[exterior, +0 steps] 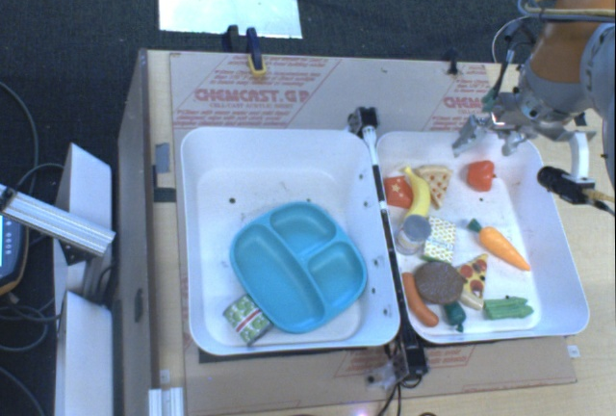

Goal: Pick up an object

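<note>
Two shallow white bins sit side by side on the bench, the left bin [207,202] holding a blue divided plate [298,265] and a small green-and-red packet [246,319], well away from the jaws. The grey arm [577,39], orange-banded above the wrist, reaches over the far corner of the right bin [558,260]. Its gripper [489,137] hangs with the fingers spread apart and nothing between them. Just below the jaws lies a red toy pepper [482,174], the nearest candidate for the pick. Farther from the jaws, toward the divider, are a yellow banana [419,193], a waffle wedge [438,181] and a red piece [397,191]. Below these, farther still, come an orange carrot [502,247], a brown patty [439,281], a sausage [419,299], a green piece [507,308], a small metal can [415,232], a pizza slice [474,280] and a patterned square [442,239]. The pepper looks like light, hard play food, probably smooth and rounded, so it could squirt out of a loose pinch; closing across its widest middle appears the safest hold.
</note>
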